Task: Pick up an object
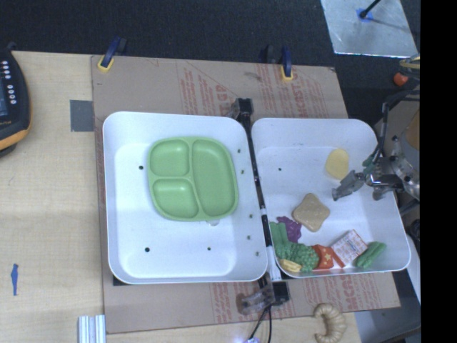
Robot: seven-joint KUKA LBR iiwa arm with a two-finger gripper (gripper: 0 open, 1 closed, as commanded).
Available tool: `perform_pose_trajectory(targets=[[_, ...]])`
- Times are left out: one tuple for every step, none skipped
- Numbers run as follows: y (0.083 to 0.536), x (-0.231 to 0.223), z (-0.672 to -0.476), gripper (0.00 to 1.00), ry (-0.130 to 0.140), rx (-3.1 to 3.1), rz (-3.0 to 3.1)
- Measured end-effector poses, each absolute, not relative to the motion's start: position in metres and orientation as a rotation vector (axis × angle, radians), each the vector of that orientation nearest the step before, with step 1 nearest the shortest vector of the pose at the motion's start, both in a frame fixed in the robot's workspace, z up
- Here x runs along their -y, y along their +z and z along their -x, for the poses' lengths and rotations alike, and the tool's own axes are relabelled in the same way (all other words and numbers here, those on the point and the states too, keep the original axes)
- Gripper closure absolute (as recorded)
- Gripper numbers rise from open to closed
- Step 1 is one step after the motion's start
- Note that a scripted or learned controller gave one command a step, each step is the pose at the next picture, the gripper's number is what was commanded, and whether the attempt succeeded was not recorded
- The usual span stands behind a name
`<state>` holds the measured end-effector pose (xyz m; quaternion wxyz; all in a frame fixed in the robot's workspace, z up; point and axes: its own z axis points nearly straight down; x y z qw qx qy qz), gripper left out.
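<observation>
Tool (348, 186) | I am hovering it spread open, gripping nothing | yellow piece (337, 163) lying just above-left of it, tan slice (310, 211) below-left | I am judging: centre over one piece before closing.

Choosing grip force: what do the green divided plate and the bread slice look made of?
Green divided plate: likely moulded plastic, uniform matte colour with smooth rounded compartments. Bread slice: probably toy plastic or foam, flat tan face with a darker edge; the view leaves it open.
</observation>
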<state>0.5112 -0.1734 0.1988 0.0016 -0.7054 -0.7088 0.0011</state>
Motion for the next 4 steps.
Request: perform_pose_trajectory(targets=[[0.160, 0.180, -0.590, 0.00, 0.001, 2.233, 2.213], [0.091, 0.153, -0.542, 0.00, 0.002, 2.222, 2.219], [0.106, 0.154, -0.545, 1.00, -0.002, 2.227, 2.216], [0.195, 0.130, -0.529, 1.00, -0.004, 2.229, 2.216]])
